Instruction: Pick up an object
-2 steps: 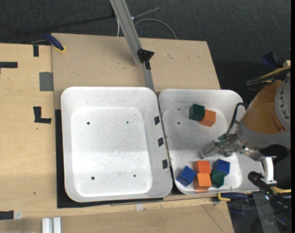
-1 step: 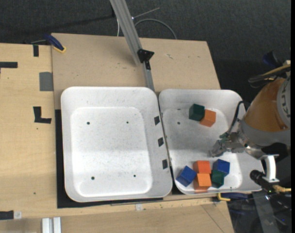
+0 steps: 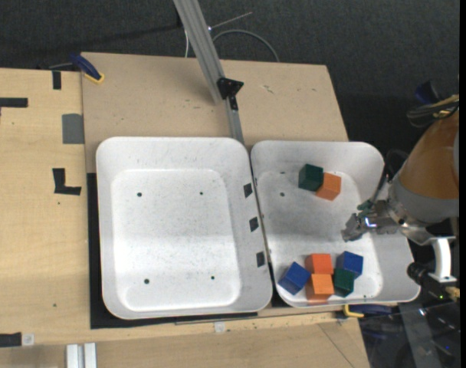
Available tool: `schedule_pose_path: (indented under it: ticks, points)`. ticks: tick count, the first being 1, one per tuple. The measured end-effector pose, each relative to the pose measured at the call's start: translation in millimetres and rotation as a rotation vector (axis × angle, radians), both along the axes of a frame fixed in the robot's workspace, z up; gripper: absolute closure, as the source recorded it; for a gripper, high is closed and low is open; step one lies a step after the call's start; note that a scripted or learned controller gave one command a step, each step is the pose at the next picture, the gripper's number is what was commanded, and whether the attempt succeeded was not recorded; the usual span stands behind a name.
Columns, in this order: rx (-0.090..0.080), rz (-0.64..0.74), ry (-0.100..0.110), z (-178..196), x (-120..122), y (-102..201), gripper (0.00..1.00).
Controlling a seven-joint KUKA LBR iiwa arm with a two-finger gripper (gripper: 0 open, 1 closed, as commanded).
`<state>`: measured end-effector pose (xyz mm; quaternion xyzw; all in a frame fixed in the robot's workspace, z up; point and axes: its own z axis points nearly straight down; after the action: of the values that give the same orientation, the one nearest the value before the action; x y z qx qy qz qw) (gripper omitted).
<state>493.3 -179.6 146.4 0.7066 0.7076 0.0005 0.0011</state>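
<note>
Wooden cubes sit in the right bin (image 3: 371, 159): a green cube (image 3: 310, 178) touching an orange cube (image 3: 329, 185) toward twelve o'clock, and a tight cluster of blue, orange and green blocks (image 3: 323, 273) toward six o'clock. The gripper (image 3: 358, 226) hovers at the bin's three o'clock side, between both groups, with nothing visibly grasped; its opening cannot be told. A good pick likely needs centring over an outer cube, since packed neighbours would block the descent.

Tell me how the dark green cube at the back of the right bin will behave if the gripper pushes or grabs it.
The dark green cube looks like a rigid, flat-faced block, so it would probably slide rather than roll. It sits against an orange cube, so a push would likely shift both. The gripper is off to one side of it; flat faces should suit a two-finger pinch.
</note>
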Motion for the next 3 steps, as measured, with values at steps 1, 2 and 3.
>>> schedule_pose_path:
  ticks: [1, 2, 3]
  points:
    - [-0.002, 0.000, -0.003, 57.9, 2.9, -9.2, 1.00]
    - [0.001, 0.000, 0.002, 70.4, 3.5, -8.8, 1.00]
    - [0.002, 0.005, 0.004, 61.1, 25.7, 40.2, 1.00]
